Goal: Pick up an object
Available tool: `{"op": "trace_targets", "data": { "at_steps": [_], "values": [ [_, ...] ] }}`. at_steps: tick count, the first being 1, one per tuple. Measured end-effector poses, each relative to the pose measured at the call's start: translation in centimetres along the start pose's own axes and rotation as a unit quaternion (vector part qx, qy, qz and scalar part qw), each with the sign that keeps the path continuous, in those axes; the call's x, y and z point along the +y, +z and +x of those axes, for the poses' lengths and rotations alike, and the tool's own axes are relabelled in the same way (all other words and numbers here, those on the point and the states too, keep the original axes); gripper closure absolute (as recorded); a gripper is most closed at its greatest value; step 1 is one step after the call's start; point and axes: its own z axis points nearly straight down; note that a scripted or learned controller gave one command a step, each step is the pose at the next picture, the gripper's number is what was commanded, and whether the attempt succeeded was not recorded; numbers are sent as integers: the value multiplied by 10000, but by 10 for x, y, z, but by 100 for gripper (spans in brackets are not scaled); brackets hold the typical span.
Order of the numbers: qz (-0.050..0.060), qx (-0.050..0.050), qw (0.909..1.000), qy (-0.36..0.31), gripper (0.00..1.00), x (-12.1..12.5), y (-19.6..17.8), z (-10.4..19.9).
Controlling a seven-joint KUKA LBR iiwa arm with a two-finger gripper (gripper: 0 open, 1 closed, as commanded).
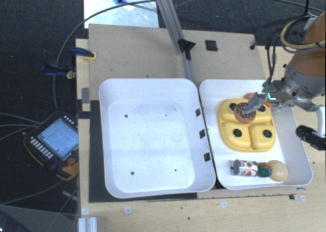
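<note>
**Gripper down on the yellow tray in the right bin**

Nearest you, along the right bin's front wall, lie a small red-and-white can on its side, a green piece touching it, and a beige ball just beside that. They sit low against the wall, which makes them awkward to reach from above.

Behind them rests a yellow tray with four rounded humps, each with a dark hole. It is the biggest target in the bin, and the gripper is down on its rear half, reaching in from the right. A brownish round thing sits right at the tip, on the tray. You cannot tell from this angle how the pincer stands, nor whether it has hold of anything; judge no grasp made yet. An orange scrap peeks out just behind.

The left bin sits alongside, touching at the middle. Both rest on a brown board over dark carpet; a teach pendant lies at the left, among cables.
</note>
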Motion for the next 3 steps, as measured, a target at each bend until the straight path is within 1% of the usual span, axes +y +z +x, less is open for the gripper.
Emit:
{"op": "trace_targets", "data": {
  "at_steps": [1, 2, 3],
  "values": [
    [-11, -2, 10000, -2, 0, 1, -1, 0],
    [6, -3, 10000, 14, 0, -2, 41, 1],
    [11, -2, 10000, 17, 0, 2, 103, -1]
  ]
}}
